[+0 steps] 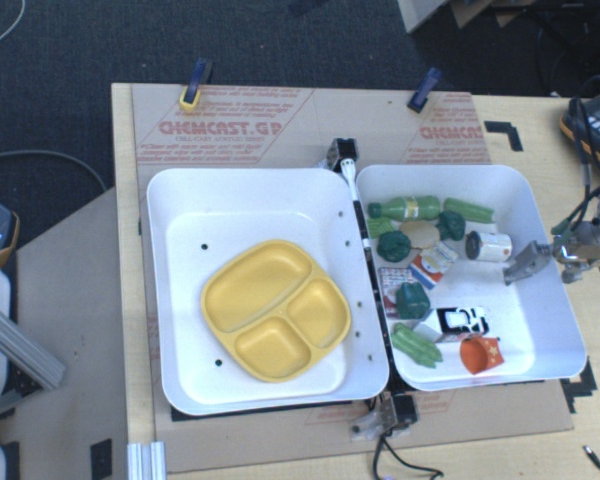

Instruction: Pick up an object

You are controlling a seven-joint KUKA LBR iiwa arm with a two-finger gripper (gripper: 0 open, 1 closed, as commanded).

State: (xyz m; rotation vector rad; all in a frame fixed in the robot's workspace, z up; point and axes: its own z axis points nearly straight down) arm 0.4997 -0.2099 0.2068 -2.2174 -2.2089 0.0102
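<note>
Objects for picking lie in the right bin (540, 218), crowded toward its left wall: a green bottle (407, 209) and a second green piece (468, 209) at the far end, a white cup (488, 246) on its side just right of them, a dark green lump (393, 245), a card (428, 265), another green lump (413, 299), a black-and-white block (463, 320), a green pepper (416, 344) and an orange packet (481, 353) at the near end. The left bin (170, 218) carries a yellow tray (275, 309) with three compartments.

Entering at the right edge, the gripper (526, 264) sits over the right side of that bin, near the cup but apart from it. Its grey fingers (532, 256) point left; whether they are apart or together I cannot tell at this size. Nothing shows between them.

By my judgement the pick is not yet made: every object rests in the bin, so reaching one, closing on it and lifting are all left. Both bins sit on the worktop (280, 118).
</note>
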